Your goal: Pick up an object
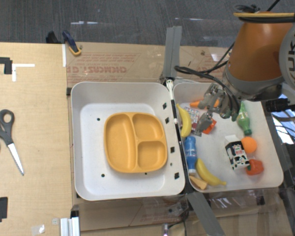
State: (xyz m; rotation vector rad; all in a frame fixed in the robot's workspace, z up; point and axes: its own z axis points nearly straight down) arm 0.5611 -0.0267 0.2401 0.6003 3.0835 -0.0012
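My gripper [214, 113] hangs low over the back of the right bin [270, 181], under the orange wrist band. Right below it lie a small red-orange item [210, 126] and an orange carrot-like piece [205, 103]; contact with either is unclear. Around it in this bin are a yellow banana [184, 122] by the left wall, a blue bottle [190, 152], a second banana [209, 174], a black-and-white carton [236, 155], an orange ball [249, 144], a red piece [255, 167] and a green bottle [244, 122].
The left bin [83, 132] holds a yellow divided plate [135, 142]. Scissors [7, 136] lie on the wooden bench at the far left. A grey divider bar [171, 53] stands between the bins at the back.
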